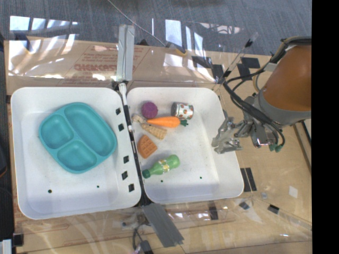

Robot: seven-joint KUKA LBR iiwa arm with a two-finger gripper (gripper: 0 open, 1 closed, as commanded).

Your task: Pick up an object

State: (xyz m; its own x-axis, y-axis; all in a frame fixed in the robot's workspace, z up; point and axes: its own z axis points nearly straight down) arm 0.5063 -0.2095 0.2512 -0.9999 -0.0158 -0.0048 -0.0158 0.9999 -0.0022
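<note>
Nearest the camera: grey tape strip point(163, 225) on the worktop point(275, 184) front edge, just below the seam between the two bins.

Right bin point(212, 187) holds all the pick candidates, bunched toward its left side: green toy bottle point(161, 166) lying on its side, waffle-like orange piece point(147, 146), cone-like tan piece point(152, 129), toy carrot point(165, 122), purple ball point(149, 109), small printed can point(183, 110) tipped over. Carrot touches the cone piece; the rest sit slightly apart, so probably room to grasp around the bottle or ball.

Left bin point(26, 194) has only a teal divided plate point(77, 136), likely the drop side.

Gripper point(226, 142) sits at the right bin's right wall, well apart from every object. Fingers: can't tell how open; nothing visibly between them.

Judgement: pick not yet started; arm needs to travel left.

Room: wood-tone worktop, clear screen behind the bins, dark carpet beyond.
</note>
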